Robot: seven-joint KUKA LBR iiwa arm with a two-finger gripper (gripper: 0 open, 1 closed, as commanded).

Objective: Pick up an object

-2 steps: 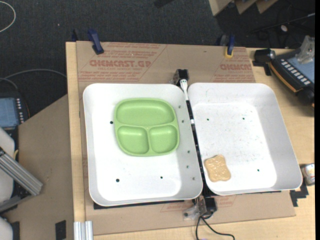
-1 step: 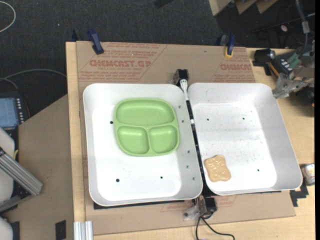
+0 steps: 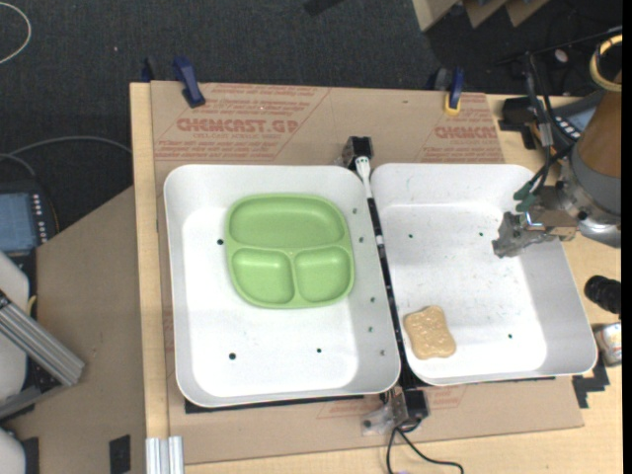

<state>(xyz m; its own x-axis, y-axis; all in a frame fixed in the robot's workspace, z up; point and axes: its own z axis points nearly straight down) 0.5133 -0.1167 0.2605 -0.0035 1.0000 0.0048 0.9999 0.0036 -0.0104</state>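
My gripper [image 3: 509, 237] hangs at the right bin's [image 3: 553, 354] right edge; grip state: cannot tell. Approach step; next, reach the cookie [image 3: 430, 332] at its front-left corner.

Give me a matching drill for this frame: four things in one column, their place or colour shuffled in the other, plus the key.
Things:
1. green divided plate
2. tan cracker-like piece
3. hand
4. blue clamp

Places:
A. near corner of the right bin, by the divider
B. far edge of the brown board, left side
C. over the right bin's right side
D. upper middle of the left bin

Pairs: 1-D, 2-A, 3-C, 4-B
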